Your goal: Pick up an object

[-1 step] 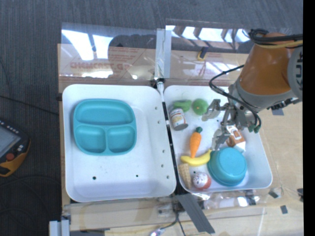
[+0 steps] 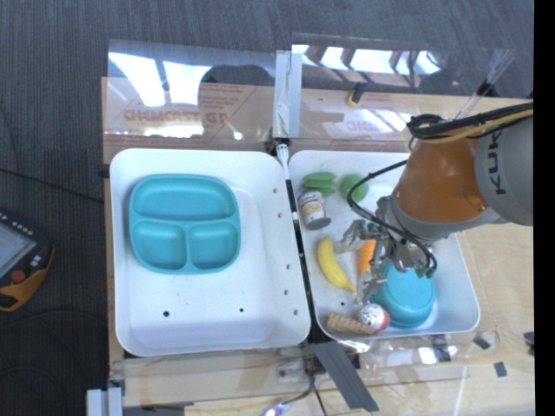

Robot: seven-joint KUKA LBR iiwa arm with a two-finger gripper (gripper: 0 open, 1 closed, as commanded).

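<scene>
Camera view, looking down at a slant on both bins.

Left bin (image 2: 260, 258): white, shallow, holds a teal divided tray (image 2: 184, 222) w/ three compartments, sitting toward the far-left part of the bin. Tray lies flat, well apart from the arm.

Right bin (image 2: 464, 306): white, same kind, touching the left bin along the centre seam. Several objs in it. Two green pieces (image 2: 319, 181) at the far edge, side by side. A small jar (image 2: 311, 208) w/ dark lid just near of them, close to the seam. A banana (image 2: 332, 264) lies lengthwise in the middle-left of the bin. An orange carrot-like piece (image 2: 367, 254) is just right of the banana, partly under the gripper hardware. A blue cup (image 2: 408, 297) sits at the near-right, touching or just beside the gripper. An ice-cream cone toy (image 2: 357, 321), tan cone w/ white-red top, lies along the near wall.

Arm (image 2: 447, 180) comes in from the right, orange band over the far-right part of the right bin. Gripper (image 2: 379, 277) hangs low betw. banana and blue cup, above the cone's top. Fingers are thin and cluttered by cables; can't tell how far apart they stand, and can't tell if anything is betw. them.

Clear plastic sheets (image 2: 199, 94) lie at the far side beyond both bins. A handheld device (image 2: 17, 263) sits on the floor at far left.
</scene>
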